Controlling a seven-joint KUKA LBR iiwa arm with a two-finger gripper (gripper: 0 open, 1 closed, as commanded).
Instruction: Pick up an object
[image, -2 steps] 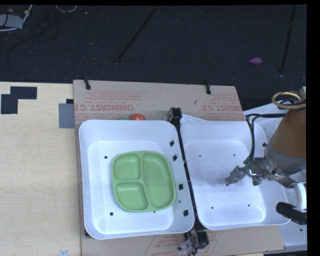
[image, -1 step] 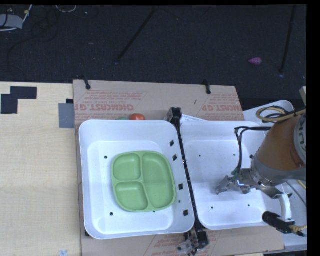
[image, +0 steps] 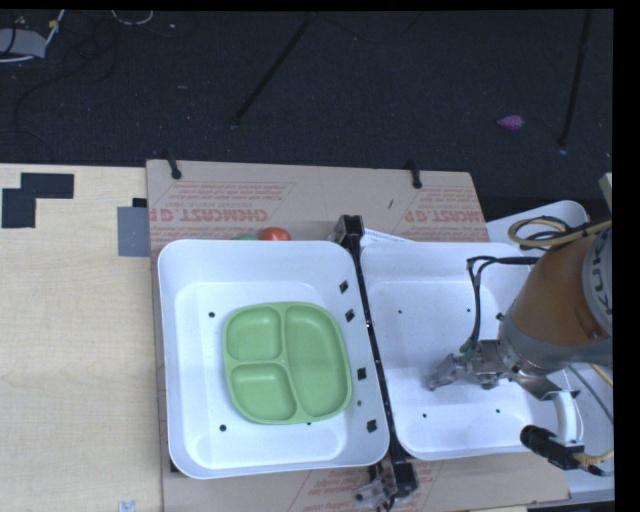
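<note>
A light green plate (image: 288, 362) with three compartments lies flat in the left bin (image: 190, 300). My gripper (image: 445, 377) is low over the floor of the right bin (image: 420, 300), near its middle, reaching in from the right. It is well apart from the plate, across the divider between the bins. Nothing shows at its tip.
A small red and green thing (image: 272, 235) lies on the cardboard just behind the left bin's back rim. A black clamp bar (image: 365, 350) runs between the two bins. Pale wooden bench top (image: 70, 350) spreads to the left.
</note>
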